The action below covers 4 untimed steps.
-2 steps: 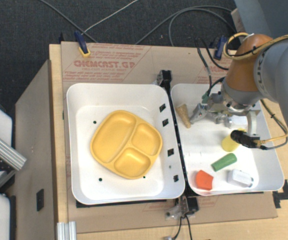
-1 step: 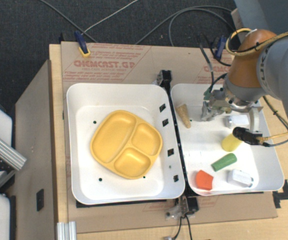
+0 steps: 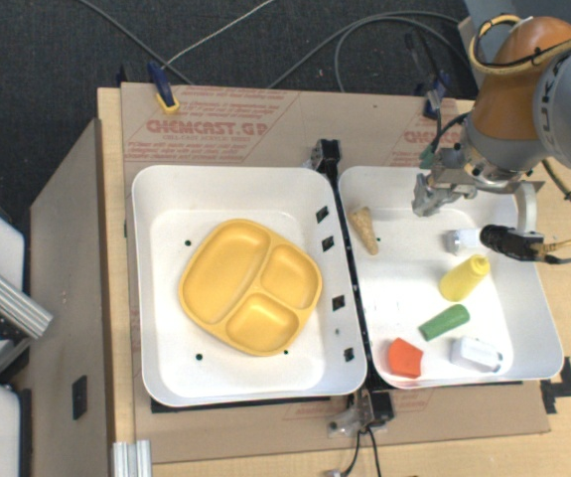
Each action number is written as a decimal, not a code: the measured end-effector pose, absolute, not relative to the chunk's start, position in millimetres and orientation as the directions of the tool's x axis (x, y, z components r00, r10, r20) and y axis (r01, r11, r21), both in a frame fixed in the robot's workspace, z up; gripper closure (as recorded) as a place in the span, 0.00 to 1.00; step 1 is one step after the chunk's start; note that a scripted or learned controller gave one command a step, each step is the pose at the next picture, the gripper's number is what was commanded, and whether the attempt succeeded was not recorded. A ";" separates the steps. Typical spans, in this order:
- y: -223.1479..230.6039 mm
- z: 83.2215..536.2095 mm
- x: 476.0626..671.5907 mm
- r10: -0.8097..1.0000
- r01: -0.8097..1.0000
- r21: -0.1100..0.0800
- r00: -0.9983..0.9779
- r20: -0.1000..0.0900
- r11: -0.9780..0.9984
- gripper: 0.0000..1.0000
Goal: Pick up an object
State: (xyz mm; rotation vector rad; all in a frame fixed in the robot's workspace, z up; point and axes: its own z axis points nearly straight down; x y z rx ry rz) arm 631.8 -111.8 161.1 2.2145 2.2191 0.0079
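Bench is a cardboard sheet (image 3: 265, 117) on dark carpet, two white bins side by side on it, cables running across the floor at the back. Nearest edge, right bin (image 3: 538, 366): orange block (image 3: 405, 357) at the front, white block (image 3: 476, 353) just to its right, both near the front rim. Green cylinder (image 3: 445, 320) lies tilted just behind and between them, apart from both. Yellow bottle (image 3: 464, 277) sits behind the cylinder, lying on a slant, cap toward the back right. Small grey piece (image 3: 457, 240) just behind the bottle. Tan stick (image 3: 364, 230) lies near the divider side of the right bin, well apart from the rest. Left bin (image 3: 151, 266) carries a yellow divided tray (image 3: 251, 286), roughly centred, three compartments, turned at an angle. Arm comes in from the right, orange band up top; gripper (image 3: 434, 199) hangs over the back of the right bin, behind the grey piece and to the right of the stick. Nothing visible between the fingers; can't tell how far apart they are from this angle. Blue clamps (image 3: 164, 93) pin the cardboard at the far edge.
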 end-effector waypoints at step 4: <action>-0.6 226.1 602.3 1.000 1.000 -0.003 -0.006 0.003 0.006 1.00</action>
